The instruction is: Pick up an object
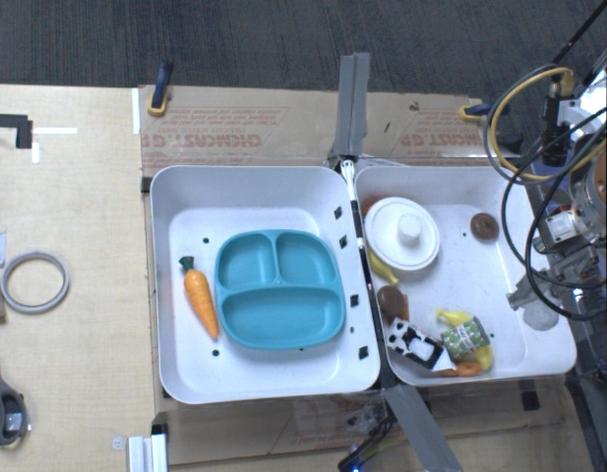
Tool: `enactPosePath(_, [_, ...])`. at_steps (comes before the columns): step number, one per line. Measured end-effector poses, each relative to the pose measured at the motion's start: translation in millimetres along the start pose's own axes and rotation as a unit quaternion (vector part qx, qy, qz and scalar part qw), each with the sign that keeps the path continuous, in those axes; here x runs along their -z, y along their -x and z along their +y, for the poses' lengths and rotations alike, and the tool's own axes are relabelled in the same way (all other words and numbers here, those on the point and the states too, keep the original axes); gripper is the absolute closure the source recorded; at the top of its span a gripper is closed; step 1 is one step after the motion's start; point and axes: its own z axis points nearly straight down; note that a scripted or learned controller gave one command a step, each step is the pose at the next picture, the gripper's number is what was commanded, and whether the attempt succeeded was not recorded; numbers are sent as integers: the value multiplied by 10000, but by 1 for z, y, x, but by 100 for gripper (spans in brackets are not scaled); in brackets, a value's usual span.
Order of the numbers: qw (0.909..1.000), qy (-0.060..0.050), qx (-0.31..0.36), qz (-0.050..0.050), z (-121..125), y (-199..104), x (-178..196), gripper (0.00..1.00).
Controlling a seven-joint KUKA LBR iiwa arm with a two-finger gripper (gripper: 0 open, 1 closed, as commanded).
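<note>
Jaws of the arm (576, 254) at the right bin's (510, 362) right edge, aperture indeterminable; candidate objects: white lidded pot (403, 232), carrot (200, 299) beside teal tray (280, 289) in left bin (170, 293).

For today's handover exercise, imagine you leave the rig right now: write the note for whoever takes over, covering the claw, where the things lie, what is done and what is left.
Claw: at the right bin's right edge, above its floor; nothing seen in it.
Left bin: teal divided plate in the middle, toy carrot just left of it.
Right bin: white lidded pot at the back left, brown disc to its right, a cow-patterned toy and green-yellow packet near the front.
Done: nothing lifted yet.
Left: choose an object, close on it, raise it.
</note>
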Motion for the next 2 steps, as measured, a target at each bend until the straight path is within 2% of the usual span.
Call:
enactPosePath(1, [9999,14,136,-4,-27,7,-138,100])
enactPosePath(2, [9831,16,1832,-12,-9,-32,-130,100])
